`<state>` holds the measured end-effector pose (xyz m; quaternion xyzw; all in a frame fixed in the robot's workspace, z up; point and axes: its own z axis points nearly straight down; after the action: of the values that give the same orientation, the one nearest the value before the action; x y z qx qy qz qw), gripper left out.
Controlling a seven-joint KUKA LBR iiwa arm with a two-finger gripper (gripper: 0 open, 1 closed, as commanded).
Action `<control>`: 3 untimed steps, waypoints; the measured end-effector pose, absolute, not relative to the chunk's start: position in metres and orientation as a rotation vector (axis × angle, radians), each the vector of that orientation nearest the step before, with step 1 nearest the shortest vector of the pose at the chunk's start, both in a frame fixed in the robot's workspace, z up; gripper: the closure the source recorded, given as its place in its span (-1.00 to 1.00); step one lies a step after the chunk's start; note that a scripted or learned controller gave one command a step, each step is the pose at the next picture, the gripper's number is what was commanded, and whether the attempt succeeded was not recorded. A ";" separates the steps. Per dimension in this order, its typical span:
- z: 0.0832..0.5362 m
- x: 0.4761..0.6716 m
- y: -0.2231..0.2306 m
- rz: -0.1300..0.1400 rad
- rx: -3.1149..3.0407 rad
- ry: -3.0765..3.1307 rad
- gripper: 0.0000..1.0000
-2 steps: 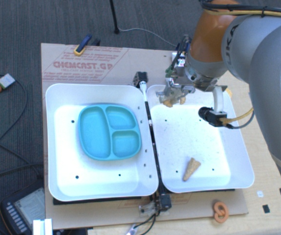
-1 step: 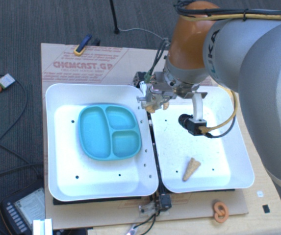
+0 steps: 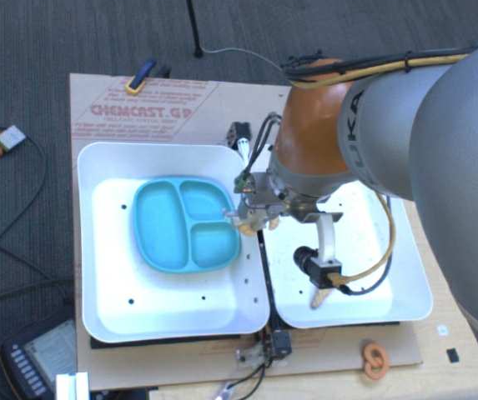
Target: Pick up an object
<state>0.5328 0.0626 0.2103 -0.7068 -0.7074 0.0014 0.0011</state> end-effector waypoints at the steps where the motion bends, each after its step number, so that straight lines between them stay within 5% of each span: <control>1: 0.213 0.490 0.054 0.004 -2.221 -2.220 1.00; 2: 0.184 0.483 0.010 0.004 -2.222 -2.220 1.00; 3: 0.204 0.542 0.023 0.001 -2.221 -2.222 1.00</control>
<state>0.5424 0.0234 0.2041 -0.7069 -0.7073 0.0003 -0.0001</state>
